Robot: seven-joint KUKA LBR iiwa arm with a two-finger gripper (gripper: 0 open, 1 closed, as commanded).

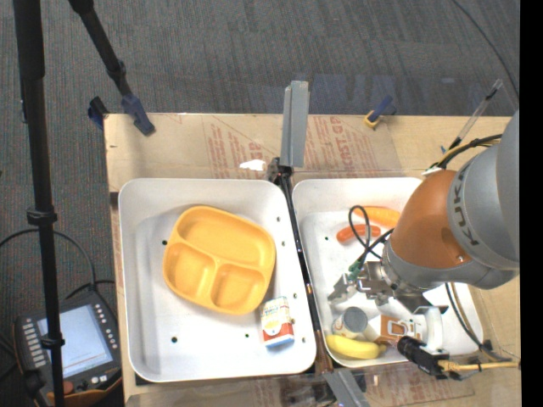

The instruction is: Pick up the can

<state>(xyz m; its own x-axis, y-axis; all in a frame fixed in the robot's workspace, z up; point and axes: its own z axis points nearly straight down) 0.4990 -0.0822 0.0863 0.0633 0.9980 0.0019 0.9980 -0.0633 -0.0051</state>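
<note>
The can (355,320) is a small grey cylinder standing near the front of the right bin (316,227), just behind a banana. My gripper (349,283) hangs at the end of the grey and orange arm, a little behind and above the can, close to its upper left side. The arm's bulk covers the bin's right half. Nothing shows held in the gripper.
A banana (355,347) lies at the right bin's front edge. An orange carrot (381,215) and a red sausage (355,233) lie at the back. A small brown box (393,327) sits right of the can. The left bin (144,312) holds a yellow divided plate (220,258) and a small carton (277,322).
</note>
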